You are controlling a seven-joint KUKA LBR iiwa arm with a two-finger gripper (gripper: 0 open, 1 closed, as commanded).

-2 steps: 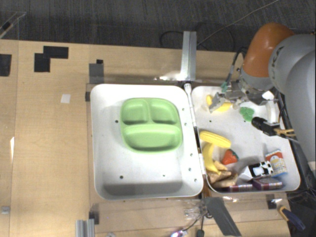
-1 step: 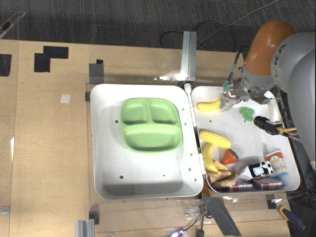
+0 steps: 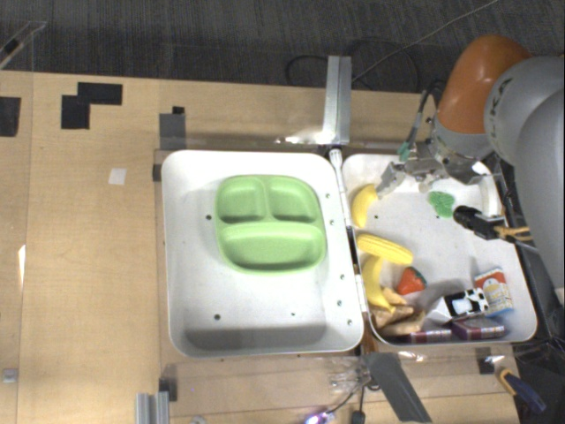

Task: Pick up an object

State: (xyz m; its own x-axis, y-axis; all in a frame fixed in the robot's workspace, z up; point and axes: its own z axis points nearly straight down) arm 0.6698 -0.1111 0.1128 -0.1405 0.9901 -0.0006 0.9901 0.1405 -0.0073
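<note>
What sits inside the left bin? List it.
The left bin holds one green divided tray, its three compartments bare. Whatever lies beneath the tray is covered.

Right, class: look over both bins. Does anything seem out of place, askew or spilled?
Nothing looks spilled or damaged. The green tray sits upside down in the left bin, which is a little odd. The right bin is cluttered, with bananas and other small items piled along its near edge.
</note>
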